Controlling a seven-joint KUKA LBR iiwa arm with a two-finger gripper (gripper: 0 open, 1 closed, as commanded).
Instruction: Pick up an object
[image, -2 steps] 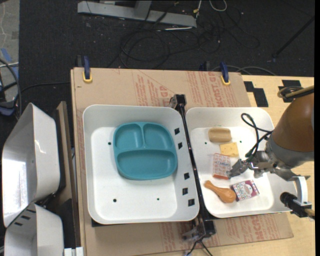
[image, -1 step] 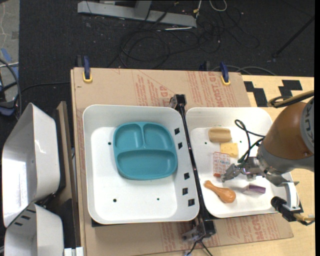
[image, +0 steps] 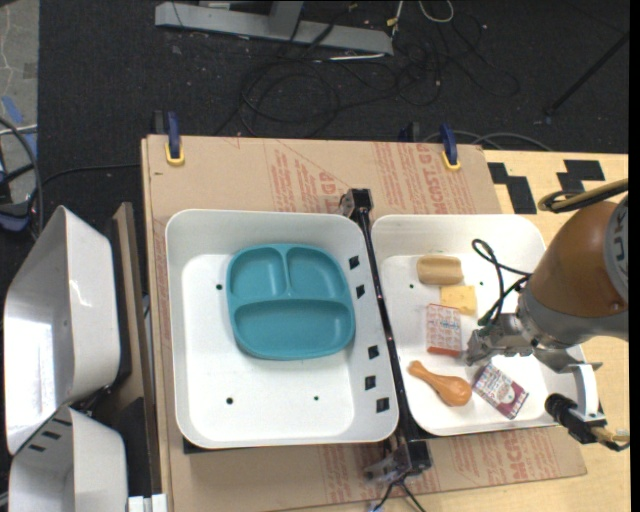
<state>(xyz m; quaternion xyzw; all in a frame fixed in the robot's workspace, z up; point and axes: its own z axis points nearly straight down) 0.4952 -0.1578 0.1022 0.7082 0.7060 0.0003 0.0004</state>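
Note:
The right bin (image: 400, 240) holds several small items: a tan bread roll (image: 439, 269), a yellow cheese wedge (image: 460, 299), a red-and-white packet (image: 443, 329), an orange spoon-shaped toy (image: 442, 383) and a purple-and-white packet (image: 500, 389). My gripper (image: 483, 347) hangs low over this bin, just right of the red-and-white packet and above the purple one. The arm's grey and orange body (image: 590, 270) covers the bin's right side.
The left bin (image: 190, 300) holds a teal divided plate (image: 291, 301). A black divider (image: 378, 320) runs between the bins. Blue-and-yellow clamps (image: 174, 140) hold the cardboard bench top at the back. White tubs (image: 60, 330) stand to the far left.

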